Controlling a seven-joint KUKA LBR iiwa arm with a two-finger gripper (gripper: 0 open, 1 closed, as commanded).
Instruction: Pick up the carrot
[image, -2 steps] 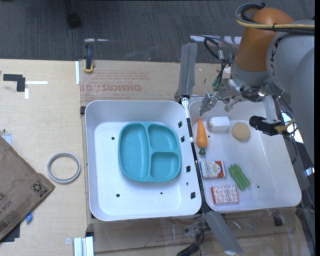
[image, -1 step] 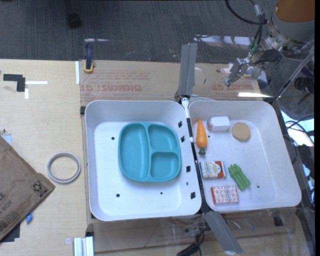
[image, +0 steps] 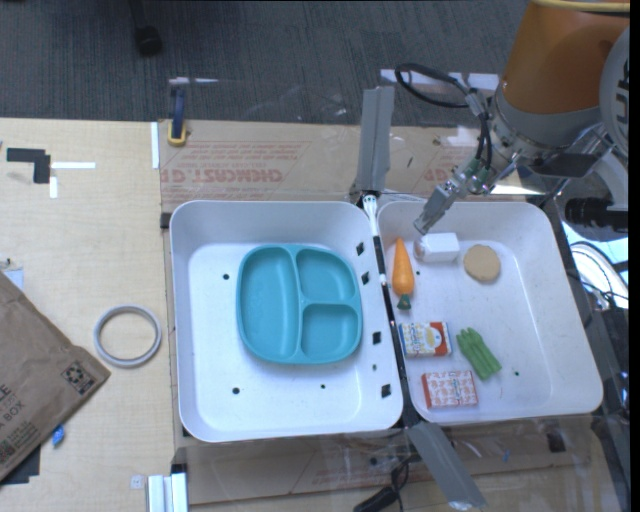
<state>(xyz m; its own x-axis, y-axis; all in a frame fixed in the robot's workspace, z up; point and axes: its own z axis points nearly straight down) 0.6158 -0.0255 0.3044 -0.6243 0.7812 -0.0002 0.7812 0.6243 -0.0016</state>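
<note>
A single fixed camera is looking down on the table (image: 80, 230) from above at a slant, facing toward the far edge where dark floor is showing along the top. It is sitting far enough back to be taking in both white bins: the left bin (image: 190, 330) lying well to the left of the tool (image: 432, 220), and the right bin (image: 560, 330) spreading below and beside the tool. The arm (image: 560, 60) is entering from the upper right, looming large and partly cut off, being nearer the lens than the bins.
</note>
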